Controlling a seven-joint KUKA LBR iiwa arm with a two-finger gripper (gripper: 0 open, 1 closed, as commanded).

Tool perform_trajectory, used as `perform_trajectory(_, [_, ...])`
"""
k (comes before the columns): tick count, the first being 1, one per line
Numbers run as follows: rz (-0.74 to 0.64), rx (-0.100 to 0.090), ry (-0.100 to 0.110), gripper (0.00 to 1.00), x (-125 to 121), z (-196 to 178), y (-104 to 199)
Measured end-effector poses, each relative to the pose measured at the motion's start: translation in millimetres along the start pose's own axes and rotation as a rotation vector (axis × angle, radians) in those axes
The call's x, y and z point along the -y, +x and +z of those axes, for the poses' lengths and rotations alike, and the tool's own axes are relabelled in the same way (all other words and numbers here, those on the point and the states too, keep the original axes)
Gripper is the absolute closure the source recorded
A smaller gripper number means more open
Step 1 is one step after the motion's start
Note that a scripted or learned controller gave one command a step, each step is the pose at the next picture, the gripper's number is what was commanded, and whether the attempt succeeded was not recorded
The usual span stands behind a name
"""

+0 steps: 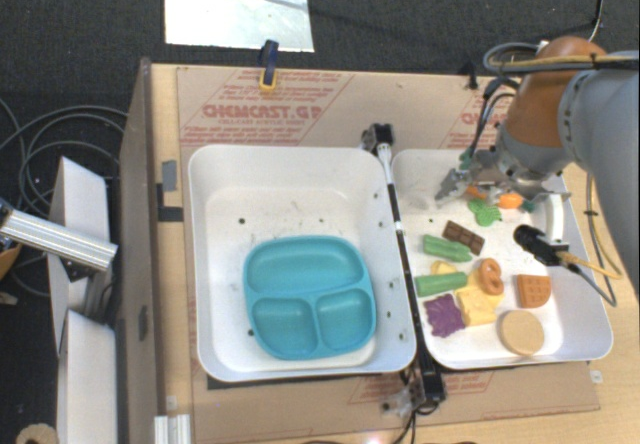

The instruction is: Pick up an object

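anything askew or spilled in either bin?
Nothing stands out. The teal tray lies flat in the left bin; the toy foods, including the purple piece and round cookie, all lie inside the right bin.

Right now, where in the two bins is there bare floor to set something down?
Left bin: bare floor behind and left of the blue tray. Right bin: a small patch at its back-left corner, left of the gripper. From the green pieces to the tan disc it is crowded.

right bin (pixel 596 337) crowded, left bin's (pixel 215 232) rear open
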State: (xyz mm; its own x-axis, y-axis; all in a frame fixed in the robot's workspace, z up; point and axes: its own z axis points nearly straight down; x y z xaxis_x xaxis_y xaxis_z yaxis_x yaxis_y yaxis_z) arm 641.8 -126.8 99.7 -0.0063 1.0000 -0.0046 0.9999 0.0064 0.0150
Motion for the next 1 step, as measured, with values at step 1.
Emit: perform_trajectory(1, [0.007,-0.003,0.012,0.00,8.6,14.6,-31.0])
